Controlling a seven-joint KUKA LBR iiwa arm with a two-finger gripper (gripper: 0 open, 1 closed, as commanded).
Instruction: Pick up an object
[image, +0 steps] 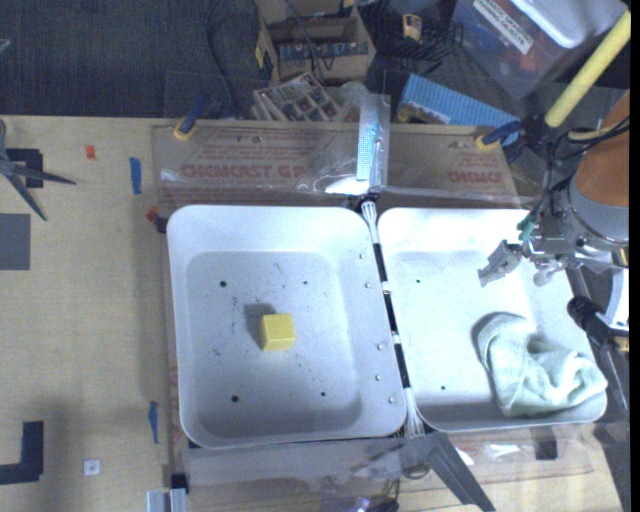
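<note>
One yellow block (278, 331) far from gripper (520, 262).

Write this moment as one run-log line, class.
gripper: over right bin, holding nothing | cloth: right bin | yellow block: left bin

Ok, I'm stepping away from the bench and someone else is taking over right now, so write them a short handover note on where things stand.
Gripper: over the right shallow white bin, near its upper right part, nothing seen between its fingers. Whether they are open or shut is unclear from this angle.
Small yellow cube-shaped block: lying in the left shallow white bin, near the middle of its floor.
Crumpled pale cloth: in the right bin, lower right corner, below the gripper and apart from it.
Done: nothing picked up yet.
Left: the whole pick. The cloth is the nearer object, probably the easier target.
</note>
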